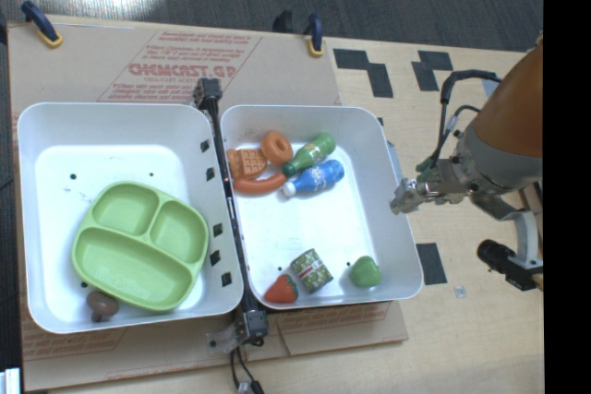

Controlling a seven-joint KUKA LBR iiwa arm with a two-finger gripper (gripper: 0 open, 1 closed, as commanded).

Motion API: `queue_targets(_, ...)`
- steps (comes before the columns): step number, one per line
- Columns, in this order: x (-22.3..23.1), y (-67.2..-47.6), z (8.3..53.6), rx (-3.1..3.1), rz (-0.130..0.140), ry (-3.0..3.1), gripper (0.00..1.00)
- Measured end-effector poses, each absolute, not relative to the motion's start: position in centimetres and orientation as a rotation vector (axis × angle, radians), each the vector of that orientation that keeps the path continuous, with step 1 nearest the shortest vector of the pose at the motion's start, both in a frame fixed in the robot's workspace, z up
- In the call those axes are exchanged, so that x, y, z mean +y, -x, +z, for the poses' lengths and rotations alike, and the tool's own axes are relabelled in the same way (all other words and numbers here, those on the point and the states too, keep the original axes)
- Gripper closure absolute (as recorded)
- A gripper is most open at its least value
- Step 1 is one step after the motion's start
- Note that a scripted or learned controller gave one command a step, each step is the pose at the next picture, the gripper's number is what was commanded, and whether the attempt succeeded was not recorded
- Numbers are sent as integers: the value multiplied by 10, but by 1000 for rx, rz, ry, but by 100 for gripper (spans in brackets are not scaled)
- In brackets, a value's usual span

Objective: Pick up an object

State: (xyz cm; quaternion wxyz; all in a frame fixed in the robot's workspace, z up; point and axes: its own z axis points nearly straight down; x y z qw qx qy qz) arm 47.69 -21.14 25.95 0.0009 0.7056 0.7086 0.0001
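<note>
Gripper (404,198) outside right bin's (399,198) rim, finger state unclear | blue bottle (315,179) lies mid-bin beside green bottle (310,154) | likely light, rigid, slippery; grasp across body.

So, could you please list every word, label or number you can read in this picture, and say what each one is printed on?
"CHEMCAST GP" - large red print on the brown protective sheet behind the two bins.
The smaller red lines above and below it on the same sheet: too blurred to read.
Label on the small can in the right bin: too small to read.
Labels on the blue bottle and green bottle: too small to read.
</note>
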Motion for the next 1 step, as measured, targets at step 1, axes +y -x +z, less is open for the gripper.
queue_targets(1,-199,-478,265,2224,2,-2213,100)
